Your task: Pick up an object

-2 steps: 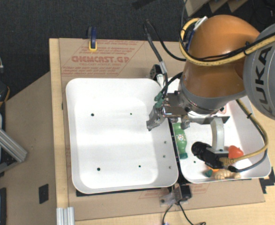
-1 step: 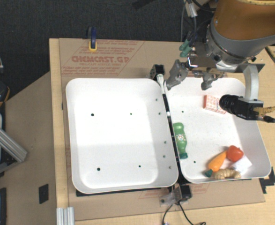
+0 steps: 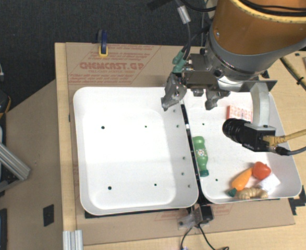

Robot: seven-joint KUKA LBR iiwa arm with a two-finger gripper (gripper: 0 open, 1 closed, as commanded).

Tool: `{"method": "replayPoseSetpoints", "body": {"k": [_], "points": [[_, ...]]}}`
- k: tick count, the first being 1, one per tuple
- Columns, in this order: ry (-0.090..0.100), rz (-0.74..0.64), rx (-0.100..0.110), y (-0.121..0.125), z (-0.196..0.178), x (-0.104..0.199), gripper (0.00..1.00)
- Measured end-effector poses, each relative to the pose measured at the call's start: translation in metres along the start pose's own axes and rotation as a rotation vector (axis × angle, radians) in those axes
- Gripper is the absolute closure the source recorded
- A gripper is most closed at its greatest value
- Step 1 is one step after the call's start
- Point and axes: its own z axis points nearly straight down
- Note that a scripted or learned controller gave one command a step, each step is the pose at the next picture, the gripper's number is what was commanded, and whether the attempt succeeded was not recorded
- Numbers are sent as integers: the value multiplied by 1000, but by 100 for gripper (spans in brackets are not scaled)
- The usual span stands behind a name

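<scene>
The arm point(image 3: 267, 25) is reaching in from the right and hanging over the far edge of the two bins, its orange band filling the upper right. The pincer point(image 3: 192, 99) is hovering above the seam between the bins, fingers spread wide with nothing between them; one finger point(image 3: 171, 97) is sitting over the left bin's far right corner, the other over the right bin.

The left bin point(image 3: 90, 139) is lying beside the right bin point(image 3: 288, 171), their rims touching. In the right bin, a green bottle point(image 3: 199, 155) is lying along the left wall, below the pincer and apart from it. Near the front right corner, a carrot point(image 3: 240, 181), a red tomato point(image 3: 261, 170) and a beige root point(image 3: 251, 194) are lying bunched together. A red-printed card point(image 3: 240, 112) is lying near the far side, just beside a black camera point(image 3: 246, 134) mounted on the arm. Both bins are resting on a cardboard sheet point(image 3: 116, 61) on the bench.
</scene>
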Motion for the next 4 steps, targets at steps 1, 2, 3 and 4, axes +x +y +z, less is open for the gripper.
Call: {"method": "replayPoseSetpoints", "body": {"k": [1,2,3,4], "points": [[4,-2,-6,2,-88,70,0],[-4,16,0,55,-89,-24,0],[-2,0,9,-1,-90,28,0],[-2,4,4,2,-100,26,100]]}}
